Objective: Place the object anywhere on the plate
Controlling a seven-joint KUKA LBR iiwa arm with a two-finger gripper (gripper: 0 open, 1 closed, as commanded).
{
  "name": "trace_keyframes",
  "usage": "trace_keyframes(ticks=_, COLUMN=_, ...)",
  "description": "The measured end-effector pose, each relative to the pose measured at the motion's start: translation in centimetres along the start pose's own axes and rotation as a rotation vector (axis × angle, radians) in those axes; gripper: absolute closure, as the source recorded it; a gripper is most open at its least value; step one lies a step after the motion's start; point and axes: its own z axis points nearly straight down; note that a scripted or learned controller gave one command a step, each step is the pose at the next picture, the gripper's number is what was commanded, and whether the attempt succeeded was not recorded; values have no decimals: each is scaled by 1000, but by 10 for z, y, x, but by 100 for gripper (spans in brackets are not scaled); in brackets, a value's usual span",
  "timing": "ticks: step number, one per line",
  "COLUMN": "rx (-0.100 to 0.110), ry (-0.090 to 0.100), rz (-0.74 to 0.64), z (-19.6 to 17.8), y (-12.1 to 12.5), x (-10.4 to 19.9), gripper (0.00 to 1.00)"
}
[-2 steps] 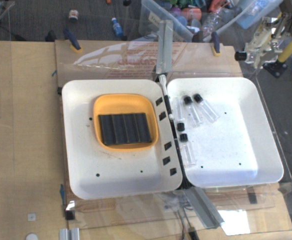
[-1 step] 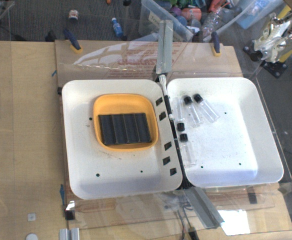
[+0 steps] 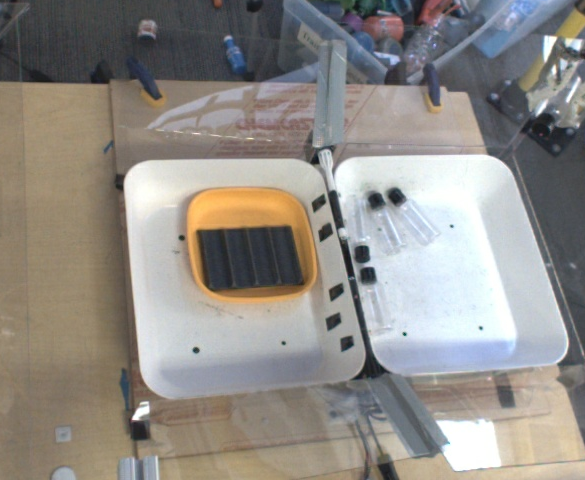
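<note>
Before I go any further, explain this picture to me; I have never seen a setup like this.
This is a robot work bench, seen from one camera fixed above it and looking down at a slant. A grey robot arm with a two-finger claw normally reaches in from the right.

On the wooden bench sit two shallow white bins side by side. The left bin holds a yellow plate, and a dark ribbed rectangular block lies on the plate. The right bin holds several clear tubes with black caps, lying loose near its left wall.

The job is to put an object on the plate. Beyond the bench, on the floor, stands a clear tub of colourful toys.
</note>
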Motion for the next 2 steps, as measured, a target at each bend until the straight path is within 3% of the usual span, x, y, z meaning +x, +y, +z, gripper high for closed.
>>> trace_keyframes(ticks=1, rx=-1, ry=1, rz=-310, z=0, y=-37, x=43, gripper=100)
trace_keyframes(ticks=2, rx=-2, ry=0, rz=-598, z=1, y=-37, x=42, gripper=100)
